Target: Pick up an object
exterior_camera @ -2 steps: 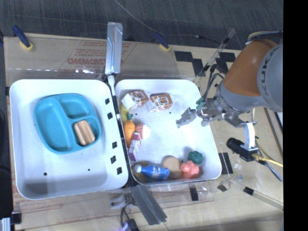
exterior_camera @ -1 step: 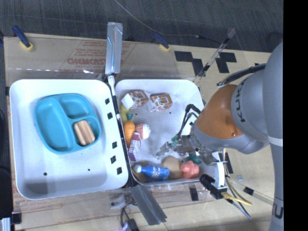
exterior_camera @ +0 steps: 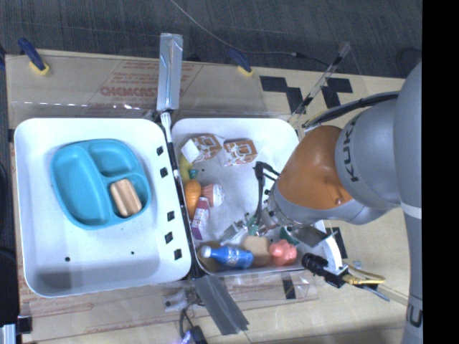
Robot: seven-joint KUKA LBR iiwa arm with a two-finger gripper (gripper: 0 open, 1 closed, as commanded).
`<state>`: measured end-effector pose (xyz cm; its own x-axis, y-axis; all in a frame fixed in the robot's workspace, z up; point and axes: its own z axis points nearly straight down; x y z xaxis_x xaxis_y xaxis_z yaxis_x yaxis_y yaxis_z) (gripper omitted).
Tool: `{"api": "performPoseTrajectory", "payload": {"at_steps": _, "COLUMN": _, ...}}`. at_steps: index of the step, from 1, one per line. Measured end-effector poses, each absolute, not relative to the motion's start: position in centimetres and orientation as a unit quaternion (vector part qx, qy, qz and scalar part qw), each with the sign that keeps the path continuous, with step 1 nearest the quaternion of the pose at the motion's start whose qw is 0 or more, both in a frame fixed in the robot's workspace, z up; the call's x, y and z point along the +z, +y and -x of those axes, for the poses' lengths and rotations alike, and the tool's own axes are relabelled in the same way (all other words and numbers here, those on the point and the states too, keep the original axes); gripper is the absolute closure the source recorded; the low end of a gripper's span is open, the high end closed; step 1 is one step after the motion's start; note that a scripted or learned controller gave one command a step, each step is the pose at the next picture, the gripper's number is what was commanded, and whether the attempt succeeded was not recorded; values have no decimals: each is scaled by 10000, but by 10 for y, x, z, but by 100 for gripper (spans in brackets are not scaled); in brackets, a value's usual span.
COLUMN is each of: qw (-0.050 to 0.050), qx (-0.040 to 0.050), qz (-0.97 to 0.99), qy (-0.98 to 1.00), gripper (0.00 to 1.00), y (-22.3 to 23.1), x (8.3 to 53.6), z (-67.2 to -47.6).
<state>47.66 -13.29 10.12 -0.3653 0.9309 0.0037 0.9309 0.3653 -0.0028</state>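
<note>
My arm (exterior_camera: 337, 174) reaches into the right bin (exterior_camera: 237, 127), lower centre of the frame; its bulk hides the fingers, so I cannot tell their state. Nearby, a blue bottle (exterior_camera: 228, 256) lies lengthwise left-right along the bin's lower edge.

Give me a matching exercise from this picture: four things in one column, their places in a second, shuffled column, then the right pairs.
Things
1. blue tray
2. hot dog
3. blue bottle
4. carrot

Places
A. lying along the near edge of the right bin
B. in the left bin, taking up most of its floor
C. in the right bin, close to the wall between the bins
D. in a compartment of the tray

Pairs: 1-B, 2-D, 3-A, 4-C
</note>
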Motion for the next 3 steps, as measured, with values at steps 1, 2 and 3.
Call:
{"api": "performPoseTrajectory", "payload": {"at_steps": 1, "qw": 20, "qx": 1, "qz": 5616, "qy": -8274, "gripper": 100, "y": -133, "x": 111, "z": -477}}
{"api": "performPoseTrajectory", "payload": {"at_steps": 2, "qw": -18, "qx": 3, "qz": 4971, "qy": -8677, "gripper": 100, "y": -204, "x": 181, "z": -538}}
{"api": "performPoseTrajectory", "payload": {"at_steps": 3, "qw": -4, "qx": 4, "qz": 4967, "qy": -8679, "gripper": 0, "y": -204, "x": 180, "z": -538}}
